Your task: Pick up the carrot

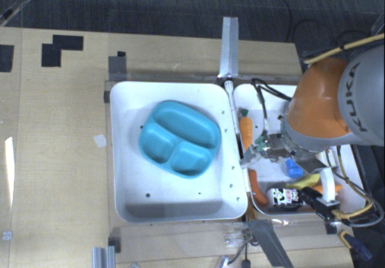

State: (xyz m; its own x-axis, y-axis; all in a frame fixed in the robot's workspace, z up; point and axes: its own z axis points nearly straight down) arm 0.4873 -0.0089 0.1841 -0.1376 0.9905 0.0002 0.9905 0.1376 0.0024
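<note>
Carrot (245, 130) lies in the right bin (264, 89), hard against its left wall, long axis running up-and-down the view, green top toward the far end. The gripper (269, 147) sits just right of it, lower down, apart. Finger state: cannot tell. 1 blue divided plate (179, 137) fills the left bin (123, 158).

You get bright, even light from above. The left white bin (171, 206) shows a soft grey shadow along its near wall. The arm (337, 104) looks a bit blurry. A pale glare streak marks the bench (54, 158).
</note>
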